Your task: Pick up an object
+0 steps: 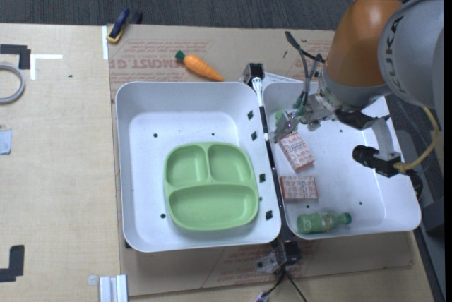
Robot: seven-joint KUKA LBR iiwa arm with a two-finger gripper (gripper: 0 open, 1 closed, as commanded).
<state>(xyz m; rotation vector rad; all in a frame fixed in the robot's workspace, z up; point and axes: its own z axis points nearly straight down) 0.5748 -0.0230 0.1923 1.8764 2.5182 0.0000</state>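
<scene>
**Carton within reach, gripper poised at its upper end**

Carton (pixel 296 152), a small pink-and-white box with printed sides, lies flat on the floor of the right bin (pixel 367 209), close to the wall shared with the left bin (pixel 141 152). It looks light and stiff, probably thin card that would dent under a hard squeeze; its flat, slightly glossy faces could slip, so the sensible hold is across the two long sides near the middle, where the width is least.

The gripper (pixel 288 123) hangs just above and to the left of the carton's upper end, near the bin wall. Whether its jaws are spread or pressed together I cannot tell: they are dark, small and lost against the clutter of the wrist. Nothing is seen between them, so I judge the carton not yet taken.

A second, flatter box (pixel 299 187) lies just below the carton, apart from it, and a green bottle (pixel 323 221) rests on its side near the bin's lower edge. The left bin holds a green divided plate (pixel 210 185); an orange carrot toy (pixel 200 65) sits on the bench beyond.
</scene>
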